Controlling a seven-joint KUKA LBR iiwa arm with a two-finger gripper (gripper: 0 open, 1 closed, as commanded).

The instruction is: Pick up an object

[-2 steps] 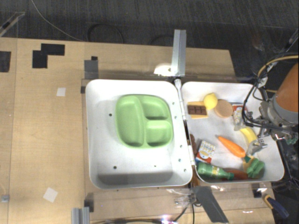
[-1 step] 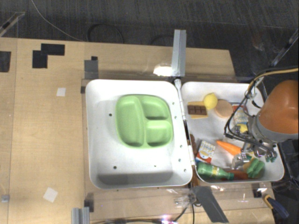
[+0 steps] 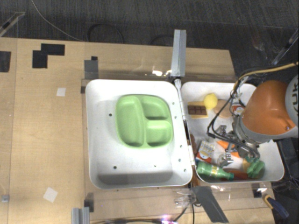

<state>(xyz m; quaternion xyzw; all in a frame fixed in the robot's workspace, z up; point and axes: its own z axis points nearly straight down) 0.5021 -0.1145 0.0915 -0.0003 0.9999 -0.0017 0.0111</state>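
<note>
Hanging low in the right bin, the gripper, its grip impossible to judge, sits just above a green bottle.

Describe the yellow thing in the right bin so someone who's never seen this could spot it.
Find the right bin, the cluttered one under the arm. Near its far edge sits a small round yellow lemon, just behind a flat brown chocolate bar. It is the one plain yellow, ball-shaped item there.
</note>
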